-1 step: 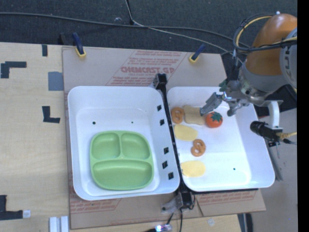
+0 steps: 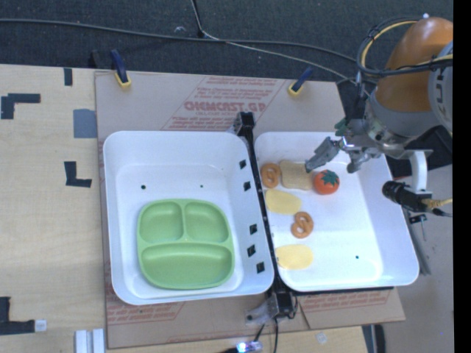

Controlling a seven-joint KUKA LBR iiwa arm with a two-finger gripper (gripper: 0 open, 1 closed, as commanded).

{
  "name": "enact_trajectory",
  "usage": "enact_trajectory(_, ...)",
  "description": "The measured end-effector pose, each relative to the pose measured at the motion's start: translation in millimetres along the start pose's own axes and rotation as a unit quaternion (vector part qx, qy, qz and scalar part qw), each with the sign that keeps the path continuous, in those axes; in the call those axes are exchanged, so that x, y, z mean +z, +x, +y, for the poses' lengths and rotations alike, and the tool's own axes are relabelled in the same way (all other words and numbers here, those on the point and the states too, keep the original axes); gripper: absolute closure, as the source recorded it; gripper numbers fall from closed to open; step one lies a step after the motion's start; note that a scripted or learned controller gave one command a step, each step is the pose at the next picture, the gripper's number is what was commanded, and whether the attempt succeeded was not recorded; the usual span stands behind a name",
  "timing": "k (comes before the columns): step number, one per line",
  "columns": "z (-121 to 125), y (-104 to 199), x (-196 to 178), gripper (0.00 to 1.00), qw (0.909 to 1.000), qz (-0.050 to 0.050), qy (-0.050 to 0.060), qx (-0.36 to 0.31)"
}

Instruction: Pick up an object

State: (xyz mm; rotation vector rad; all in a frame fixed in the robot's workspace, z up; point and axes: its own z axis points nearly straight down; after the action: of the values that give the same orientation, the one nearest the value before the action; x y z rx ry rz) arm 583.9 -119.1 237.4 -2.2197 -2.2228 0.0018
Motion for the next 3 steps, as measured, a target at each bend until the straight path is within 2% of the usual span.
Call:
enact_trajectory(2, 7, -11, 117, 0.0, 1.0, 0.0, 0.003, 0.0)
enact_trajectory(3, 7, -10, 154, 0.0, 1.0, -0.001, 0.0, 0.0)
